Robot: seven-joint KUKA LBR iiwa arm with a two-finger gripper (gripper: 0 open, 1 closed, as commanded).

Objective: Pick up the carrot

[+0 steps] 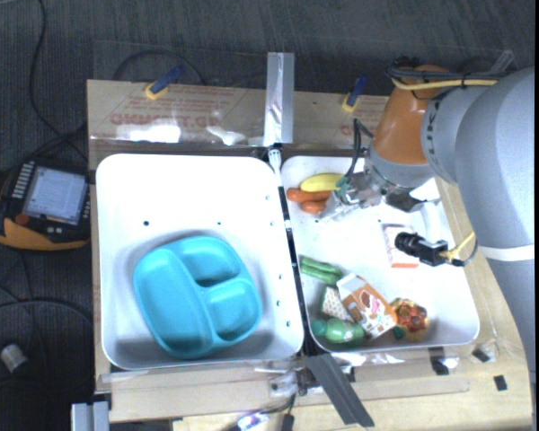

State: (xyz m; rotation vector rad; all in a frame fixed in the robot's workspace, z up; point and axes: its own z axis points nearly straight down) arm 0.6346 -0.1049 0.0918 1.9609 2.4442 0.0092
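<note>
- While the grey arm (494,151) is reaching in from the right, its orange band (402,133) is being held above the right bin's far edge.
- Two white bins are being borne side by side: the left bin (135,187) is occupied by a blue divided tray (198,293).
- The right bin (431,285) is being shared by a green vegetable (320,269), a small carton (364,303) and other toy foods.
- The gripper (349,196) is being held low, just beside the carrot; its opening cannot be told.
- The carrot (307,199) is lying in the right bin's far left corner, touching a yellow banana (321,182).
</note>
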